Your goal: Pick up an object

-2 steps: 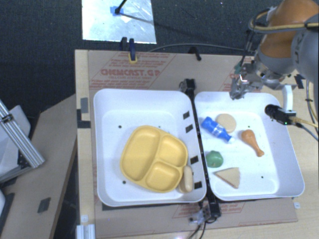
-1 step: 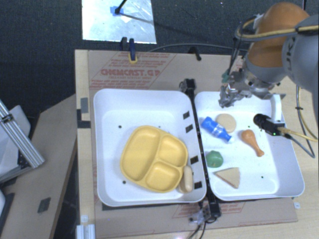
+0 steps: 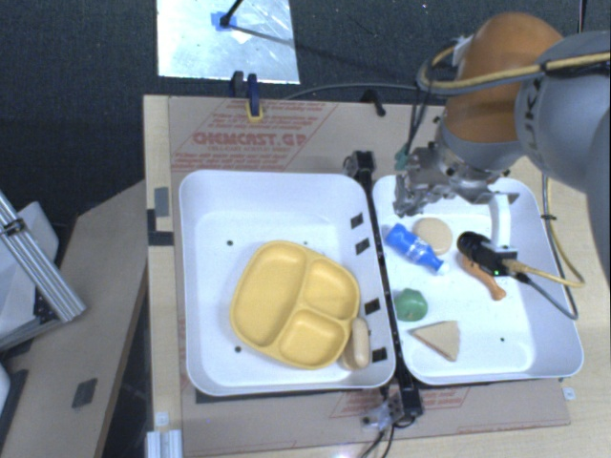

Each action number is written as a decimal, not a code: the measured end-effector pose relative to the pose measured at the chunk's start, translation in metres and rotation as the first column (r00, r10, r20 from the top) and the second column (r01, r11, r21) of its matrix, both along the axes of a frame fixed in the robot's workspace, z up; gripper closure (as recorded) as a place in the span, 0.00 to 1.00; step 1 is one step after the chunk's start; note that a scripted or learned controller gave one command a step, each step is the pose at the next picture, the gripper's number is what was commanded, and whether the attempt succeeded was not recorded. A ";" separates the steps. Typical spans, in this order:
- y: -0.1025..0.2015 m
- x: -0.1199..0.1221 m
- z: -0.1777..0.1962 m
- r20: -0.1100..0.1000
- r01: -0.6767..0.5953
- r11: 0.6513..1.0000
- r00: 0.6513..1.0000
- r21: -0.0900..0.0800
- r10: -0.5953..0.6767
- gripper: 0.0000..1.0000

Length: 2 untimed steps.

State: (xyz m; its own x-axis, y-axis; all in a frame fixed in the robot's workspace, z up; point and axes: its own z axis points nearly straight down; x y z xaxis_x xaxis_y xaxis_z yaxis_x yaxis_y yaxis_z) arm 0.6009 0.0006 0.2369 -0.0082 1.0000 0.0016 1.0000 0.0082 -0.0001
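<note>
Blue bottle (image 3: 413,247) lies in the right bin (image 3: 549,351), gripper (image 3: 412,201) just above it; finger state perhaps hidden, cannot tell.

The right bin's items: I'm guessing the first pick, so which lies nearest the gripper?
The blue bottle, lying just below the gripper; the green piece and tan wedge sit farther toward the front.

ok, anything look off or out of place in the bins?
Mostly tidy. The yellow tray sits skewed in the left bin, with a tan piece wedged against its corner. Right bin items lie loosely scattered; no spills or damage visible.
</note>
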 end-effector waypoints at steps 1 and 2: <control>0.051 -0.021 -0.013 -0.002 -0.001 1.000 1.000 0.000 0.001 1.00; 0.106 -0.050 -0.015 -0.002 -0.001 1.000 1.000 0.000 0.001 1.00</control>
